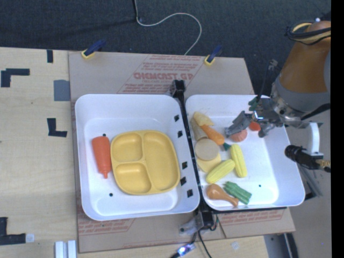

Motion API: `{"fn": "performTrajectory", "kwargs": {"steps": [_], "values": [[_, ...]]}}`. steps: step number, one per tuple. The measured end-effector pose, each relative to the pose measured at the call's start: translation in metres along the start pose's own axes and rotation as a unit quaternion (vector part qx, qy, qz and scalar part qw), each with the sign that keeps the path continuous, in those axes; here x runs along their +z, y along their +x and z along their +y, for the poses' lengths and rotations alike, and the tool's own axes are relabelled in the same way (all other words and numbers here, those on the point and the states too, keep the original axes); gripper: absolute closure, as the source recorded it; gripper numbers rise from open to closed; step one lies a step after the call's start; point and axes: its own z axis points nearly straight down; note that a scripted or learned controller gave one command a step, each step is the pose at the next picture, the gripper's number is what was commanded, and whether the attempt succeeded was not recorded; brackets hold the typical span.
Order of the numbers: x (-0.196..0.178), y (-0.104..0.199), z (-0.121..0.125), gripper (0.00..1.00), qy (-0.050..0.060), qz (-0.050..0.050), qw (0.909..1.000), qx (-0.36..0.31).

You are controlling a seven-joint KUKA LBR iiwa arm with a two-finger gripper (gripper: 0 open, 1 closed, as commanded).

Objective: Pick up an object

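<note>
1. Tomato [239, 135], small and red, lies at two o'clock in the right bin [269, 160], apart from the food pile.
2. Gripper [242, 126] hangs directly over it, fingers spread, nothing grasped, seemingly lined up to descend.
3. Carrot [213, 135] and corn [238, 160] crowd nearby at eight o'clock.
4. Yellow tray [144, 161] fills the left bin [86, 144].

light: even, bright overhead | shadows: soft, faint | glare: mild on white bins [86, 112] | focus: slightly soft, low resolution
</note>
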Motion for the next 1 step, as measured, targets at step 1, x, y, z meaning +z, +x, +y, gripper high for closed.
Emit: {"fn": "performTrajectory", "kwargs": {"steps": [1], "values": [[-0.0067, 0.0001, 0.0022, 0.0, -0.007, -0.001, 1.0, -0.002]]}}
